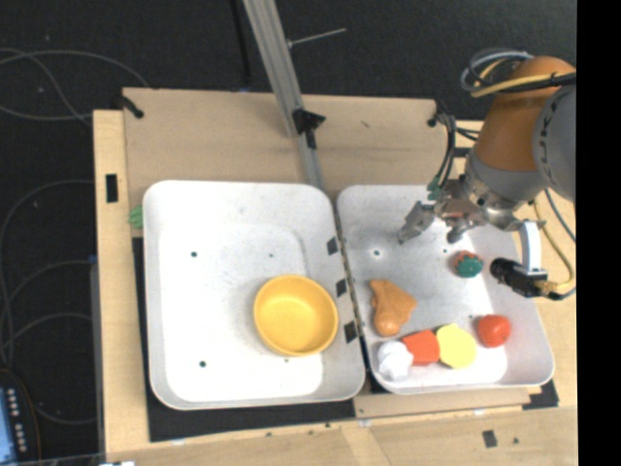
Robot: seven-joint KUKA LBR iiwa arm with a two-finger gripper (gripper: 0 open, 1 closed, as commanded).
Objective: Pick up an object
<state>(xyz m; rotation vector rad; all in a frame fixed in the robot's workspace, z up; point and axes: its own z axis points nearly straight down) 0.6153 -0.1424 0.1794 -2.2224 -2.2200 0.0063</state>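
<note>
My gripper (pixel 435 225) hangs over the upper part of the right bin (pixel 378 216), open, with nothing between its fingers (pixel 414 222). A small green and red thing (pixel 468 265) lies just below and to the right of it, apart from the fingers. Lower in the same bin lie a tan pear-shaped thing (pixel 390 306), a white thing (pixel 394 359), an orange-red block (pixel 421 347), a yellow thing (pixel 457 347) and a red thing (pixel 494 330). A yellow bowl (pixel 295 315) sits upright in the left bin (pixel 194 231).
A slanted metal pole (pixel 281 76) rises behind the bins, ending near the divide between them. The bins' raised rims meet in the middle. The upper left of the right bin is bare floor.
</note>
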